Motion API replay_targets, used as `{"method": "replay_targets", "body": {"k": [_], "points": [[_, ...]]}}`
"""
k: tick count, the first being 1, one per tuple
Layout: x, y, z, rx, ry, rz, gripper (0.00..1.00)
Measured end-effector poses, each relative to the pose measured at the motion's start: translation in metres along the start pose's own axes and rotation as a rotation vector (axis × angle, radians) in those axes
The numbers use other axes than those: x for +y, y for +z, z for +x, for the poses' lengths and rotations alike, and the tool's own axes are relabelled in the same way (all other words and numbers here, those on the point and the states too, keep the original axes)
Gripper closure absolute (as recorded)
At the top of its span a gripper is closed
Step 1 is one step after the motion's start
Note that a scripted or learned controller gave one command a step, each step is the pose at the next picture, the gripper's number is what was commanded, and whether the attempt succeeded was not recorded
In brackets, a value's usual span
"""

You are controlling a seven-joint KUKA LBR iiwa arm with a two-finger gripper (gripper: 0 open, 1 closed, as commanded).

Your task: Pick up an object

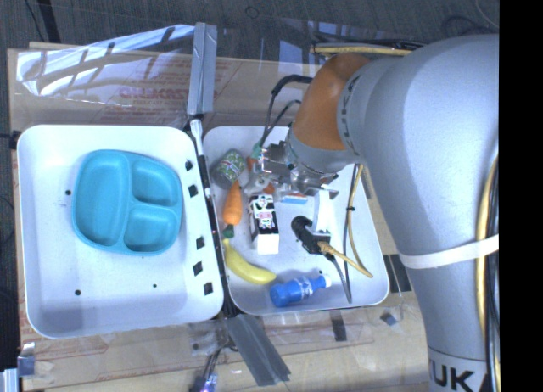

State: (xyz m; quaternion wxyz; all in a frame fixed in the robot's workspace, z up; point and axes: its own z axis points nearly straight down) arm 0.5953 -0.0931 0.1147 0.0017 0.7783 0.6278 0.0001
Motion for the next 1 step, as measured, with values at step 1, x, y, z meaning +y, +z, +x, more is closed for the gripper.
{"method": "replay_targets", "body": {"k": [1], "points": [[0.0148, -0.1396, -0.0002, 0.002, -0.218, 0.005, 1.00]]}}
